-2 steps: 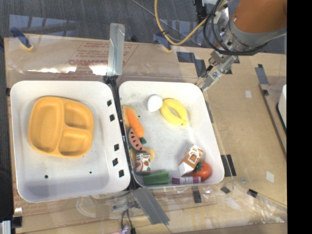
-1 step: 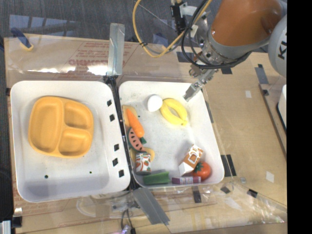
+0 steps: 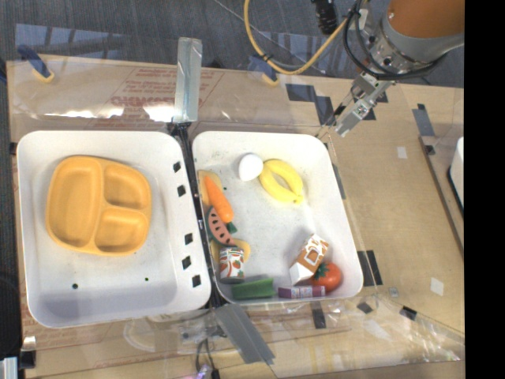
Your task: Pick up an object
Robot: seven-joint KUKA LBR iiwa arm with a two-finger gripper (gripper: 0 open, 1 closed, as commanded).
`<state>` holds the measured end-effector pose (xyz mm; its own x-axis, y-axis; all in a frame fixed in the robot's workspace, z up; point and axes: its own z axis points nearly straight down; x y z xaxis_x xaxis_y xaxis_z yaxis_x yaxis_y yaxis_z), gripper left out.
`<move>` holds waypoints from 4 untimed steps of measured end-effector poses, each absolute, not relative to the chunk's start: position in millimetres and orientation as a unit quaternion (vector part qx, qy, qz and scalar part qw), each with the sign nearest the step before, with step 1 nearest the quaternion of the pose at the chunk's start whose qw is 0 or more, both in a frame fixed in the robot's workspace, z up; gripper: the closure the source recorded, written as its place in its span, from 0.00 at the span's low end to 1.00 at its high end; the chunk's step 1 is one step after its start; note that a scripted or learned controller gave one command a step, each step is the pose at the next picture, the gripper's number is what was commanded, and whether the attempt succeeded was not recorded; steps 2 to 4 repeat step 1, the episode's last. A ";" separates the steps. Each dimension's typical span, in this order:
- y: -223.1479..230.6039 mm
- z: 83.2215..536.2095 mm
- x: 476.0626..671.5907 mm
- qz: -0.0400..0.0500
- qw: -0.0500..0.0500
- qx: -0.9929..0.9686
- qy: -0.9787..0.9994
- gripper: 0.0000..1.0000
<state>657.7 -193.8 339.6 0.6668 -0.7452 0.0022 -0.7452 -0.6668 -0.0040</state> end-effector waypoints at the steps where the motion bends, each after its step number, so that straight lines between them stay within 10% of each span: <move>1: -192.5 348.7 658.4 -0.002 0.003 -0.913 0.408 1.00; 4: -192.5 348.7 658.4 -0.002 0.003 -0.913 0.408 1.00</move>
